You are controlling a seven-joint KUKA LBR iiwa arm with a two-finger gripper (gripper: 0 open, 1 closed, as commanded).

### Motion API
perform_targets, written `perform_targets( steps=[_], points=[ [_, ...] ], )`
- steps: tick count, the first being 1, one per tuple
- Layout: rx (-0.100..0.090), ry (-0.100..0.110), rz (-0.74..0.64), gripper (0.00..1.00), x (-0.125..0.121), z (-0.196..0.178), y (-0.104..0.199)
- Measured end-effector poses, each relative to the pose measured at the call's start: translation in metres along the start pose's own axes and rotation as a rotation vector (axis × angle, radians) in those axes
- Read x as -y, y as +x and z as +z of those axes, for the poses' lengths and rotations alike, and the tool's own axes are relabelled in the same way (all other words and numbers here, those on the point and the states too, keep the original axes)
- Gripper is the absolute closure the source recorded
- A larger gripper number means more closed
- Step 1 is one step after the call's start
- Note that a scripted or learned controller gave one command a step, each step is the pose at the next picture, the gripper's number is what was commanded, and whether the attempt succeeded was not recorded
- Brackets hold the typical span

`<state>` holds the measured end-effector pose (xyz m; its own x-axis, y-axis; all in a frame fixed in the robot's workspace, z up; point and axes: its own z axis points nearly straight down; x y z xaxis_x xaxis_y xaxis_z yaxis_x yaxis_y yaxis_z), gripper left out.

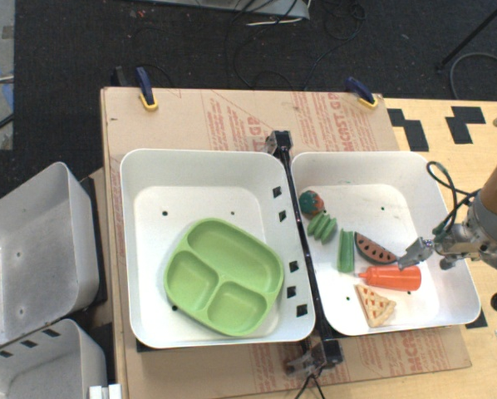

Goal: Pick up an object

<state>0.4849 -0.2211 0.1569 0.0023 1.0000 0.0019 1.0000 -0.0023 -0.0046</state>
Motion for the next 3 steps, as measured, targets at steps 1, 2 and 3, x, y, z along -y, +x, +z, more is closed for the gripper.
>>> perform_targets(
  steps=[1,2,3],
  points=[
    [0.001,-0.002,-0.001,0.00,-0.008,0.047,0.001],
    [0.001,-0.003,-0.001,0.00,-0.009,0.065,0.002],
    [0.002,-0.005,-0.001,1.00,-0.009,0.055,0.002]
  ],
)
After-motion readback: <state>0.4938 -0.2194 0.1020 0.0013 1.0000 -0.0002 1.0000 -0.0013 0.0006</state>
